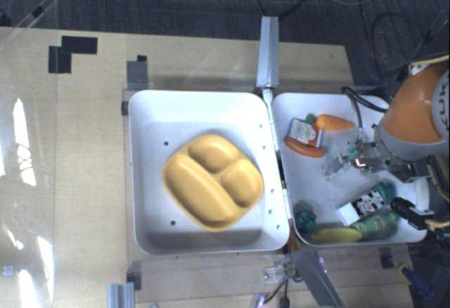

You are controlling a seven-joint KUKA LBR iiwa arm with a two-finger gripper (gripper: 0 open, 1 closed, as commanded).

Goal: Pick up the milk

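Observation:
The milk (303, 131) is a small white carton with a green and red label, lying in the right bin (320, 187) near its back left corner. An orange carrot (335, 122) lies just right of it and a red sausage (304, 148) just in front. My gripper (339, 162) hangs over the middle of the right bin, to the right of and nearer than the carton and apart from it. It is open with nothing between its fingers.
A white and black box (364, 205), a green item (377, 224), a yellow banana (337, 235) and a dark green piece (304, 218) lie along the right bin's front. The left bin (148, 159) holds a yellow divided plate (213, 180).

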